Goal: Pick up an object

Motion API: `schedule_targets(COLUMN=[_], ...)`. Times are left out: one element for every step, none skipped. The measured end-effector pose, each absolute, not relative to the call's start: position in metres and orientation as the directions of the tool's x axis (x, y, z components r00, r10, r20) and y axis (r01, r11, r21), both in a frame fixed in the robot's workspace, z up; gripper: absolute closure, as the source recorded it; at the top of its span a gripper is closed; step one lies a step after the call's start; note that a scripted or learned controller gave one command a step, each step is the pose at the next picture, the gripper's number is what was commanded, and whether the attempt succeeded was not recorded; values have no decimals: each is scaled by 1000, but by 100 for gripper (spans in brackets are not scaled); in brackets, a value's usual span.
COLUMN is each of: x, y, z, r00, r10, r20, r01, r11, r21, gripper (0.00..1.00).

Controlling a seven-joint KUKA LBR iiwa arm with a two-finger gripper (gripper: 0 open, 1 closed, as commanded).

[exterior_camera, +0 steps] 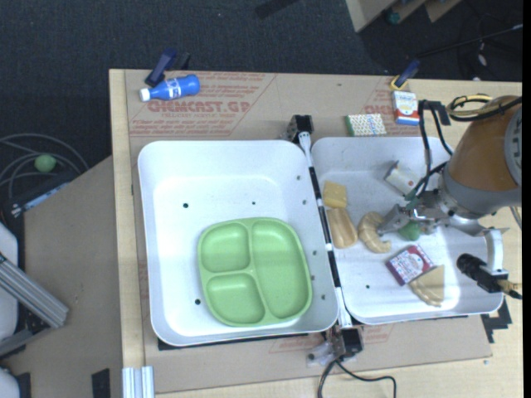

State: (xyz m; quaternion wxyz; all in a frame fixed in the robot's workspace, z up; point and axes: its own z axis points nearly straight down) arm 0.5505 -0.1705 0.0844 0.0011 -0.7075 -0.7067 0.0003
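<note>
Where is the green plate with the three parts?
The green plate lies in the left bin, toward its near edge, across the divider from the tan pieces in the right bin.

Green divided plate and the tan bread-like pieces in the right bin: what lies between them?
In the camera view, the two white bins' adjoining rims.

The arm (489, 160) is showing a rounded orange band over a grey wrist, with black cables (431, 139) looping beside it and a small metallic end effector (406, 215) projecting from its tip.
</note>
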Motion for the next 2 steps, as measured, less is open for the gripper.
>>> schedule_targets(x=[551,550], y=[-171,-86], z=[95,185], r00=[2,-2], r10=[1000,1000], r20=[0,1], r01=[1000,1000], r11=[-2,2], r21=[1,2], gripper=[100,100])
